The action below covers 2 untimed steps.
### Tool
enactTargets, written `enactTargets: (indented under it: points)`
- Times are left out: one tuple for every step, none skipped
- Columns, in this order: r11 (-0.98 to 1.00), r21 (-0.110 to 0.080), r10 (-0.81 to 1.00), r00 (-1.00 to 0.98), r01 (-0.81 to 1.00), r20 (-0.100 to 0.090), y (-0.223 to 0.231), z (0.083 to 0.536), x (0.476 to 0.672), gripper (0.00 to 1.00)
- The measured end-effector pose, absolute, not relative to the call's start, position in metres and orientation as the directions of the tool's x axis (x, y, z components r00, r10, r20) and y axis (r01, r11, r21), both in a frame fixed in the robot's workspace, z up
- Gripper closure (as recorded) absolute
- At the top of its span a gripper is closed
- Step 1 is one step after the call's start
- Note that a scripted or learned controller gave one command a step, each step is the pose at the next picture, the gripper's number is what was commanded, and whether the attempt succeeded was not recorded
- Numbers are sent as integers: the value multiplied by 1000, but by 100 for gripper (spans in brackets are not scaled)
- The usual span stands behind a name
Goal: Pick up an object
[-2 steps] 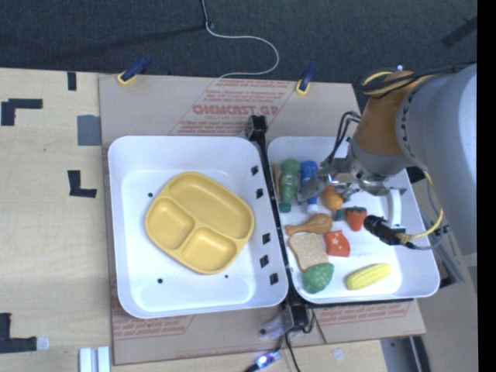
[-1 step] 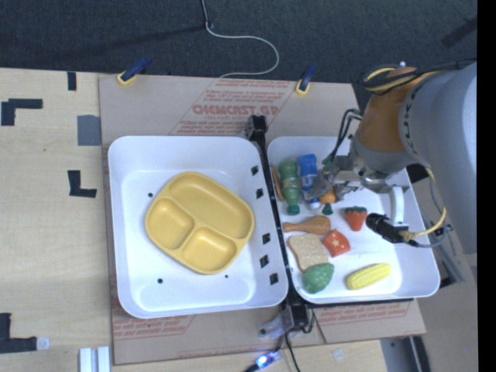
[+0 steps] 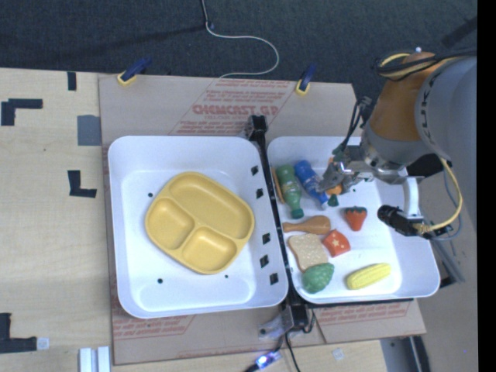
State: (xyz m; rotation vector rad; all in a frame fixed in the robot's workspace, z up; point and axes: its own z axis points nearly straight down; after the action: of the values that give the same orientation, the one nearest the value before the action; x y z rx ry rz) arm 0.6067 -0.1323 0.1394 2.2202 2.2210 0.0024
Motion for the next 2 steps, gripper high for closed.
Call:
enactTargets:
  points:
    - [2,4,1000,-2,1000,-1,-136,191,617,100]
    - [2,3,1000,-2,1000,0,-136,227,618,100]
